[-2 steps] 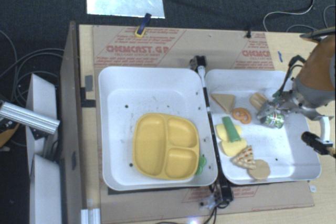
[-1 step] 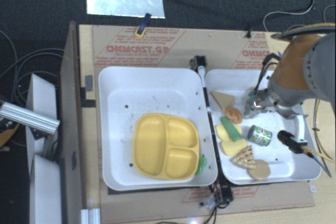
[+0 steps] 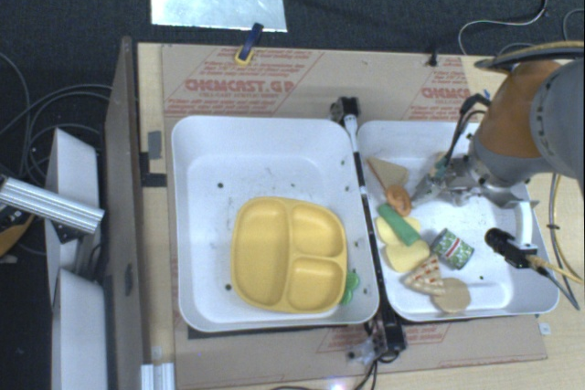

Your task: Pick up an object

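Cardboard [image 3: 274, 78] printed "CHEMCAST GP" under two white bins [image 3: 265, 151], gripper [image 3: 437, 181] state unclear, near green can [image 3: 452, 248]

Red print reading "CHEMCAST GP" stands on the brown paper-covered sheet [image 3: 274, 78] beneath the bins, once at its upper left and partly again, cut short, at its upper right.

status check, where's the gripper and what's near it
Gripper low in right bin, grip unclear. Orange piece just beside it, unheld. Green stick, small can close by.
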Tool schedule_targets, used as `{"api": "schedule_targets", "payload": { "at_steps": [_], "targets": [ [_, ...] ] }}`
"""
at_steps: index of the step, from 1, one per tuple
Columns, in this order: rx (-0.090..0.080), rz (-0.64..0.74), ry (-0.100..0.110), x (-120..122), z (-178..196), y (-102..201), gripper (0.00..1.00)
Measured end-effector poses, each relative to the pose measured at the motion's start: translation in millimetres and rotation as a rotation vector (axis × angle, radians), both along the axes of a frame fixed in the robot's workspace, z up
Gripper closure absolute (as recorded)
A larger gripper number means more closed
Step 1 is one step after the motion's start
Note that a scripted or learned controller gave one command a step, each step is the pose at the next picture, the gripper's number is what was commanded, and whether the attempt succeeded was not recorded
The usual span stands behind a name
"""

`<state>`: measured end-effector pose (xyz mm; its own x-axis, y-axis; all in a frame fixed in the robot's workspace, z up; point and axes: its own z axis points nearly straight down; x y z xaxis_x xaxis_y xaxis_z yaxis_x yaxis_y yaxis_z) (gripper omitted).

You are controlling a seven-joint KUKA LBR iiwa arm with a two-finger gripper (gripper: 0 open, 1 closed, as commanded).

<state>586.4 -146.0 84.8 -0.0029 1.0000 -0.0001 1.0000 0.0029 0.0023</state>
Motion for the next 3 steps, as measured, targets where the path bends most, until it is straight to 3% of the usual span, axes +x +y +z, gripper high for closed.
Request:
{"api": "schedule_targets", "payload": {
  "at_steps": [1,2,3],
  "targets": [
    [-0.002,-0.002,-0.004,33,1,-36,0.00],
    [0.002,0.001,0.005,58,0,-39,0.00],
    [-0.001,0.003,0.000,58,11,-39,1.00]
  ]
}}
